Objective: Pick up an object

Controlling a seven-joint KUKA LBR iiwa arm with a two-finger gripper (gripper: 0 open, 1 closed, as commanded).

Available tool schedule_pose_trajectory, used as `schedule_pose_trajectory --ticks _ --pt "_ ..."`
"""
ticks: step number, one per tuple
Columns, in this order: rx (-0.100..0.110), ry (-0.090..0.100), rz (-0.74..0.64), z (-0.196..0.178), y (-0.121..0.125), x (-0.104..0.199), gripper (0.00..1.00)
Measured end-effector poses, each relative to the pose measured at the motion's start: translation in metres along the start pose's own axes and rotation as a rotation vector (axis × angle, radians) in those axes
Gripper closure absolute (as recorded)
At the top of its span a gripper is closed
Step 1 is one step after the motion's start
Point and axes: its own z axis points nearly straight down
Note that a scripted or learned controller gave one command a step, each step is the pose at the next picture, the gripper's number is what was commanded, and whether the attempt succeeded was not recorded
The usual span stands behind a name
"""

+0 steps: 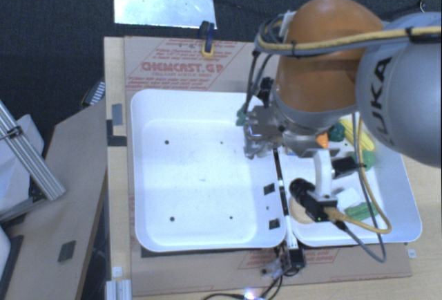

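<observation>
- The one camera is sitting fixed above the bench [173,278], looking down at a slant rather than straight down.
- It is taking in both white bins side by side: the left bin [148,119] is lying in open sight, while the right bin [407,219] is showing partly under the arm.
- The arm [331,63] is reaching in from the frame's right and looming large and close to the lens.
- The far edge of the bench is lying toward the frame's top, with dark floor [55,8] showing beyond it.
- It is standing near enough that the bench is spanning most of the frame.
</observation>
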Motion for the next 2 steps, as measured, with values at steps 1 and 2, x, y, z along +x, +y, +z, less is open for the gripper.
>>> schedule_pose_trajectory --ticks 1,2 --pt "-0.013 0.004 -0.001 -0.079 -0.006 0.056 1.0" --pt "0.002 -0.002 0.001 0.004 -0.007 0.104 1.0"
